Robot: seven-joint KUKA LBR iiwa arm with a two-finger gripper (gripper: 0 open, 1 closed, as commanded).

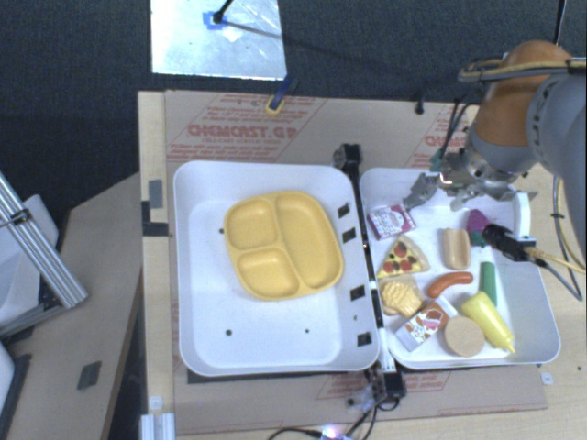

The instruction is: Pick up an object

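Note:
My gripper (424,191) hangs over the back left part of the right bin (541,337), just above and to the right of a pink packet (390,220). Nothing shows in its grasp. Toy foods lie in this bin: a pizza slice (402,259), a hot dog bun (455,247), a red sausage (448,284), a purple piece (477,220), a green stick (488,282), a yellow bottle (488,319), a tan round disc (464,337), a waffle piece (400,295) and a small red and white carton (422,326).
The left bin (197,337) holds a yellow tray (280,244) with three compartments. A black divider (362,246) runs between the bins. The arm (514,108) reaches in from the upper right. A silver sheet (215,26) lies beyond the bench.

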